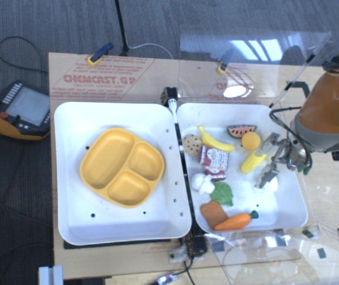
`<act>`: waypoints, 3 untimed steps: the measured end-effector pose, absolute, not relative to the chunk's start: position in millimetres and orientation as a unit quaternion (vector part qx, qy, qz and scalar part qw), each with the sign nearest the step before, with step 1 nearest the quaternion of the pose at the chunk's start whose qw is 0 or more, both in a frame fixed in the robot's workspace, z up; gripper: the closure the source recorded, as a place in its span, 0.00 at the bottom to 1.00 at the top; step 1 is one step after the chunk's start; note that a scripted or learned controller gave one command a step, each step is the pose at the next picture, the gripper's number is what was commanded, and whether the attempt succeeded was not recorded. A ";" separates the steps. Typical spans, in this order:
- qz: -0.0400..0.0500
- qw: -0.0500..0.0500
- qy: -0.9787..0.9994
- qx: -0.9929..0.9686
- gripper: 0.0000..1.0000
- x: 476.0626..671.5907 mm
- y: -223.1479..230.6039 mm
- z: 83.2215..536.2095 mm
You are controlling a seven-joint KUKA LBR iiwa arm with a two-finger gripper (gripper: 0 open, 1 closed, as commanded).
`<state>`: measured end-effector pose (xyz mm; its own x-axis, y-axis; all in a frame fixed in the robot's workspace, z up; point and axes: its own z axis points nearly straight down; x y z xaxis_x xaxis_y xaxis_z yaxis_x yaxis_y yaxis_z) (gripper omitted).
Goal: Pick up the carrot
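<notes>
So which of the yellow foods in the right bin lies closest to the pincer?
The corn cob, just left of the pincer; the banana lies further left.

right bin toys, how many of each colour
yellow: 2, banana, corn
orange: 2, carrot, orange ball
brown: 2, cookie, bread piece
red: 2, watermelon slice, red packet
green: 1, leafy piece
white: 1, white piece
total: 10

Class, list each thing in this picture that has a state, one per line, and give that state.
carrot: lying flat in the right bin, ungrasped
end effector: above the right bin, holding nothing
yellow divided plate: upright in the left bin
banana: lying flat
</notes>
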<state>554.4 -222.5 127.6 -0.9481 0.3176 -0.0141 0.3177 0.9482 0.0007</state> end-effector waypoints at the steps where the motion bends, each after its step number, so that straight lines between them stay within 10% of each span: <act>1: 0.000 0.003 0.996 0.089 0.00 624.7 -221.6 94.9; 2: -0.002 0.013 0.995 0.095 0.00 603.8 -223.0 260.1; 3: -0.001 0.007 1.000 -0.026 0.00 624.3 -221.6 274.9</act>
